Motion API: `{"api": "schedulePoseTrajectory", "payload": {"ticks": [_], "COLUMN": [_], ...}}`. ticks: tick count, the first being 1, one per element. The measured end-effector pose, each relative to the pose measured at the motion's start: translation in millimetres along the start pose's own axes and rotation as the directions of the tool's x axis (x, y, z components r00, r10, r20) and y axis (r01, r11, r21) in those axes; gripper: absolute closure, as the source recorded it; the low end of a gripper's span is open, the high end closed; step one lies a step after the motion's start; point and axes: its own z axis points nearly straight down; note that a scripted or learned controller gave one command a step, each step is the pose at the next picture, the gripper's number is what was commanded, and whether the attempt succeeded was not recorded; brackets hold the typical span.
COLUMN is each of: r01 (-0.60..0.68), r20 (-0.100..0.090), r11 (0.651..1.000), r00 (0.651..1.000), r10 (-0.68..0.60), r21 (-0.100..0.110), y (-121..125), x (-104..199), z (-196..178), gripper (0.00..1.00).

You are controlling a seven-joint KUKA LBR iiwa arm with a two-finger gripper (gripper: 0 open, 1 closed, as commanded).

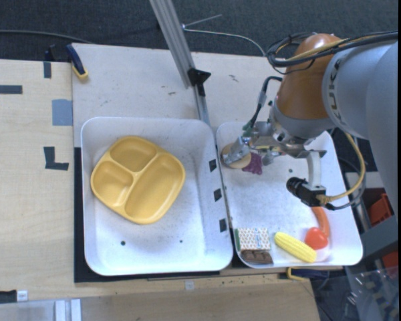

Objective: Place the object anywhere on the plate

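Far to the left of the jaws, in the left white bin (93, 246), lies the yellow plate (138, 178), a three-compartment dish set at a slant and bare of any object. Between that bin and the jaws runs the shared rim of the two bins, with a grey metal rail (174, 35) slanting down toward it from the top of the view. At the upper left corner of the right white bin (351, 249), the jaws (244, 154) hang low over the floor of the bin; a tan rounded object (235, 159) and a purple object (254, 164) sit right under them, but whether they are clenched on either cannot be told. Below the jaws, along the near wall of the right bin, sit a speckled wafer block (254, 245), then a yellow corn cob (295, 246), and, further right, an orange carrot (319, 229).
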Motion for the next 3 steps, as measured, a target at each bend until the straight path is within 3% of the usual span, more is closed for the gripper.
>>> {"api": "schedulePoseTrajectory", "payload": {"ticks": [1, 2, 3], "r01": [-0.003, -0.003, 0.003], "r20": [0.000, 0.000, -0.002], "r11": [1.000, 1.000, 1.000], "r00": [1.000, 1.000, 1.000], "r10": [0.003, 0.003, -0.003], "r21": [0.008, 0.009, 0.015], "y": [-2, -2, -89], "x": [-2, -2, 94], "z": [-5, -4, 5], "gripper": [1.00, 0.00, 0.00]}}
